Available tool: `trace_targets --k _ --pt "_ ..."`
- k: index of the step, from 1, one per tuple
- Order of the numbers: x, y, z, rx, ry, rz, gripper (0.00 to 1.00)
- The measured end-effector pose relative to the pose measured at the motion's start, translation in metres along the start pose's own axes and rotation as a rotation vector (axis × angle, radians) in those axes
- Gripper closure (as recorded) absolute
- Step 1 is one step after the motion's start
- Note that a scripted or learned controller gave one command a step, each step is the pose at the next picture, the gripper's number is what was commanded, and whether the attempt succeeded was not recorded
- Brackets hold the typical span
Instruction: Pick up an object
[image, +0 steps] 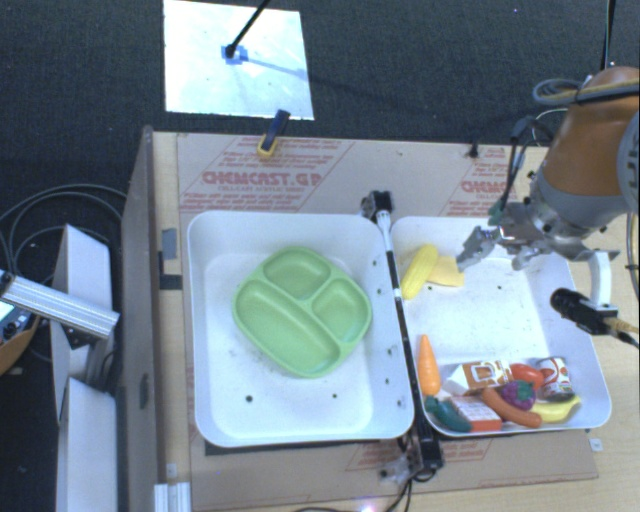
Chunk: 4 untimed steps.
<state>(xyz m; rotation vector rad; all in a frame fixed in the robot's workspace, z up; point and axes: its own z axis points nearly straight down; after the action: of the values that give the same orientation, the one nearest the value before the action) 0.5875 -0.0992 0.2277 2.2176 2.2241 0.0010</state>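
My gripper (498, 252) hovers over the back of the right bin (500, 320), open, with nothing between its fingers. Its left fingertip (473, 248) is just right of a yellow toy (424, 268) that lies against the bin's left wall. An orange carrot (428, 364) lies further forward along that wall. At the bin's front are a heap of toys: an orange-and-white box (484, 375), a red and purple piece (519, 391), a yellow banana (557, 408) and a teal item (446, 415).
The left bin (225, 400) holds a green divided plate (301, 310). A black part on a white bracket (583, 308) sticks out by the right bin's right rim. The arm's orange band (592, 150) is above the bin's back right corner.
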Motion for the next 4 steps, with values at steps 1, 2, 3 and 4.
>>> trace_targets --k 1,2,3,4 --pt "0.010 0.024 0.082 0.004 0.001 -0.003 0.00" --pt "0.012 0.054 0.125 -0.020 -0.002 0.001 0.00" --pt "0.013 0.055 0.114 -0.020 0.001 -0.001 1.00" --pt "-0.021 0.041 0.080 -0.002 -0.001 0.003 1.00"
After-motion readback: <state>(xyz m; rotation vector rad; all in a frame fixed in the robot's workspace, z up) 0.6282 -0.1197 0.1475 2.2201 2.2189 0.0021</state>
